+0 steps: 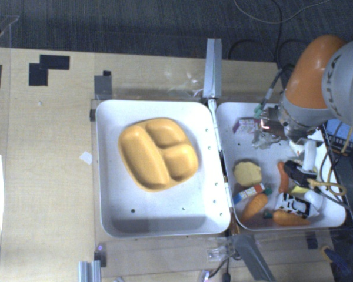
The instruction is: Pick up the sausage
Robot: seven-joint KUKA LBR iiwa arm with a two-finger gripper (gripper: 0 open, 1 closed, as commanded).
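The sausage (282,177) is a short orange-red piece lying in the right bin (225,135), at its right middle; the robot's cable mount partly covers it. My gripper (268,131) hangs low over the far part of the same bin, up and left of the sausage and apart from it. A small grey and purple thing (245,124) lies just left of the gripper, and whether the two touch I cannot tell.
In the right bin also lie a round beige patty (247,172), a small blue and red item (250,191), two orange carrots (256,205) (289,218) and a black and white object (292,204). The left bin (109,175) holds a yellow three-compartment plate (158,153).
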